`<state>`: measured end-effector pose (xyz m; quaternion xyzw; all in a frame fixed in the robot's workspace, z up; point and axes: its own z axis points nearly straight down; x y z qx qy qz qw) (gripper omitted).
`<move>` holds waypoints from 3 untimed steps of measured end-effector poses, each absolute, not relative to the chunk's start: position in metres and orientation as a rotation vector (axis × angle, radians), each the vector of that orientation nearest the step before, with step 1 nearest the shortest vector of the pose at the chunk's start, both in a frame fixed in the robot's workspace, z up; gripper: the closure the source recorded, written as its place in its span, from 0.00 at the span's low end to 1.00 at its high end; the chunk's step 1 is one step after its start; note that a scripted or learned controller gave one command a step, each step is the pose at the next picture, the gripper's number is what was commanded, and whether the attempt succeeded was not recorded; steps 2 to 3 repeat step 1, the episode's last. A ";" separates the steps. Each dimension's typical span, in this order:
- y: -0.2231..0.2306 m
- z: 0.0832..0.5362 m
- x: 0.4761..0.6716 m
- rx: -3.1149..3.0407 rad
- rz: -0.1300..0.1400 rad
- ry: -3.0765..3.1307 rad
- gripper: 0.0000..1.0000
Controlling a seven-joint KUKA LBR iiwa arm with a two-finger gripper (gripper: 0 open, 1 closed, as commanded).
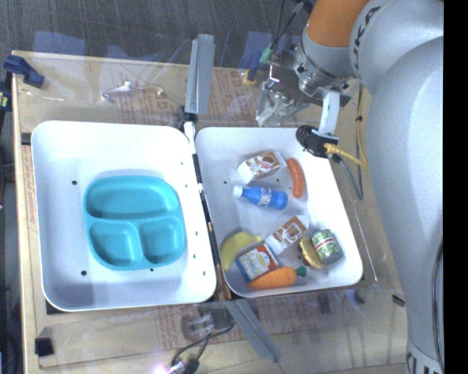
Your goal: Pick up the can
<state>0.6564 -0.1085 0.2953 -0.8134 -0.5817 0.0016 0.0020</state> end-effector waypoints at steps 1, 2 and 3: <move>-0.108 0.295 0.656 -2.551 0.005 -1.826 0.00; -0.108 0.295 0.656 -2.551 0.005 -1.826 0.00; -0.108 0.295 0.656 -2.551 0.005 -1.826 0.00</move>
